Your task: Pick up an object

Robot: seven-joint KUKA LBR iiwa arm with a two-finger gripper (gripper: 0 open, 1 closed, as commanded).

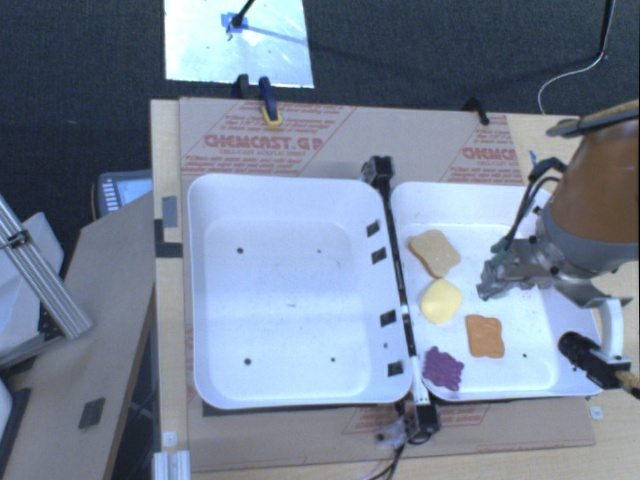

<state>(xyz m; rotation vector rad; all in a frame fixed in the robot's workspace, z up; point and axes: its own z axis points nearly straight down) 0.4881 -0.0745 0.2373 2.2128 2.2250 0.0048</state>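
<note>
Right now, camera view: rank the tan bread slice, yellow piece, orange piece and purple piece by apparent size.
1. tan bread slice, largest
2. yellow piece, orange piece and purple piece: too alike to rank

All lie in the right bin.
</note>
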